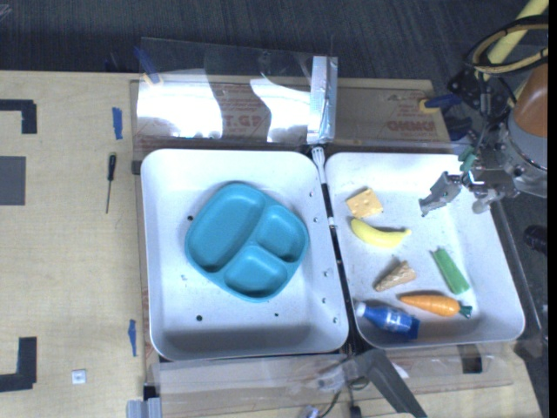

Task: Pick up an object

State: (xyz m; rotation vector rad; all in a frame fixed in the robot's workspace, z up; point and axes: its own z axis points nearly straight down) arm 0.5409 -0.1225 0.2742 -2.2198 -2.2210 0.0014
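Note:
The right bin [505, 320] holds several small items: a yellow cheese wedge [365, 203], a banana [378, 232], a tan bread-like piece [395, 276], a green stick-shaped item [451, 269], a carrot [431, 304] and a blue bottle [389, 319] lying on its side. My gripper [457, 200] hangs over the bin's upper right part, above and to the right of the banana. Its fingers are spread open with nothing between them, and it touches none of the items.
The left bin [165, 320] holds a blue divided plate [248, 239]. A clear plastic sheet and a metal strip [320, 98] stand behind the bins. The arm's cables and body [522, 103] crowd the right side. A dark pen [110, 181] lies on the wooden bench at left.

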